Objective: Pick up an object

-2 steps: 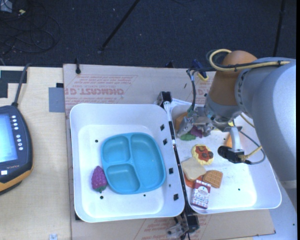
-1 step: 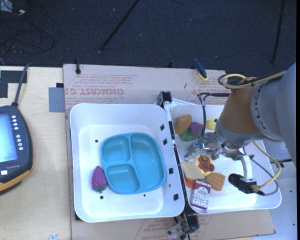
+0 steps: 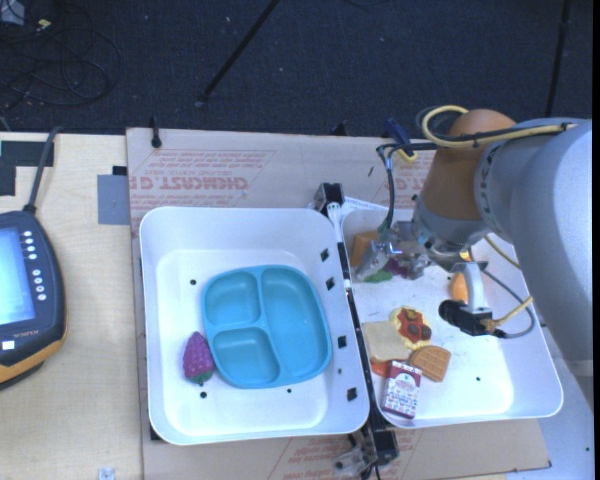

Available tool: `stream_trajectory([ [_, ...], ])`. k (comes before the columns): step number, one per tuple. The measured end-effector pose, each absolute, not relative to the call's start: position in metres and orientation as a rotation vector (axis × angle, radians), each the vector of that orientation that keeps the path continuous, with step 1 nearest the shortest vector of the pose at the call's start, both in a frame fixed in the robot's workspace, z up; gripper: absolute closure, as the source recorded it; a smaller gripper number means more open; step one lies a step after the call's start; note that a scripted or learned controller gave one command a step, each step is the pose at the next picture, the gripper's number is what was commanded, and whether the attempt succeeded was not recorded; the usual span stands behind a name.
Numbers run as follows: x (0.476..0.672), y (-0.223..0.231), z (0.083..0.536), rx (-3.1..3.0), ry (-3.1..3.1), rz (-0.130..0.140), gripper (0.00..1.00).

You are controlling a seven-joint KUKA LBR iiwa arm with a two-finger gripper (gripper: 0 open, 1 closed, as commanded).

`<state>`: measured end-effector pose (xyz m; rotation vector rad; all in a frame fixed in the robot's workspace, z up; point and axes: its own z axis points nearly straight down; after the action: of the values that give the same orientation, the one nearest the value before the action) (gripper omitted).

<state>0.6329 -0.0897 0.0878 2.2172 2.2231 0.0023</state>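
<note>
While the arm point(image 3: 540, 218) is reaching in over the right bin point(image 3: 525, 393), the gripper point(image 3: 395, 258) is hanging low at that bin's far left corner, just beside the divider between the two bins. Whether the claw is open, closed or gripping cannot be told, since the wrist and cabling are hiding its tips. Several candidates for picking are lying in the right bin: a pizza slice point(image 3: 411, 325) near the middle, a waffle-like piece point(image 3: 432, 362) below it, a small red carton point(image 3: 402, 388) at the near edge, and a green and orange item point(image 3: 368, 256) directly under the gripper. The left bin point(image 3: 170, 388) is holding a blue divided tray point(image 3: 265, 326) and a purple berry cluster point(image 3: 197, 357) touching the tray's near left corner. The step in hand appears to be the descent onto a target; the next move would call for closing on that item and lifting clear. Reversed lettering on the cardboard base point(image 3: 195, 180) is reading roughly "CHEMCRAFT"; the carton's print is too small to read.
</note>
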Motion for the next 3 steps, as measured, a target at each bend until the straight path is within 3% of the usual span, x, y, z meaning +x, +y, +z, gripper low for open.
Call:
stream_trajectory([
  [1,0.555,-0.106,0.087,2.23,2.223,-0.007,0.0],
  [2,0.518,-0.104,0.088,2.226,2.223,-0.003,0.0],
  [3,0.51,-0.122,0.088,2.225,2.222,-0.001,0.0],
])
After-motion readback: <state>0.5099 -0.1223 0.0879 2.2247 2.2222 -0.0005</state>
